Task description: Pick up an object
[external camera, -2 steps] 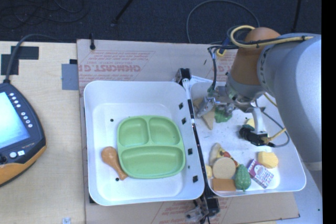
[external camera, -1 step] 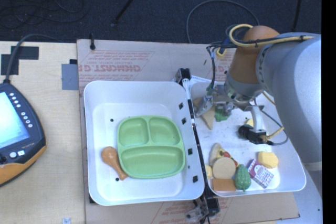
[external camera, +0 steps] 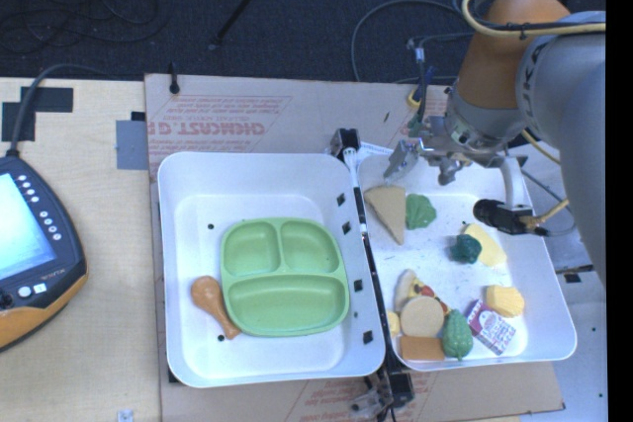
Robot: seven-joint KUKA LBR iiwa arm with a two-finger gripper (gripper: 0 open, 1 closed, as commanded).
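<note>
Camera view: fixed above the bench, looking down at a slant on two white bins side by side.
Arm: grey with an orange band [external camera: 504, 44], reaching in from the right above the far edge of the right bin [external camera: 564, 311].
Gripper [external camera: 425, 158]: hangs over the far left part of the right bin; whether it is apart or together cannot be told, and nothing is seen clamped in it.
Right bin contents: tan wedge [external camera: 388, 211] touching a green broccoli piece [external camera: 420, 211]; dark green piece [external camera: 465, 249] beside a yellow piece [external camera: 488, 247]; cheese block [external camera: 504, 300]; wrapped packet [external camera: 491, 327]; round bread slice [external camera: 422, 316] among a near-edge cluster.
Left bin [external camera: 183, 203]: green divided plate [external camera: 284, 274], orange spoon [external camera: 213, 303] touching its left rim.
Bench left: handheld controller [external camera: 30, 242].
</note>
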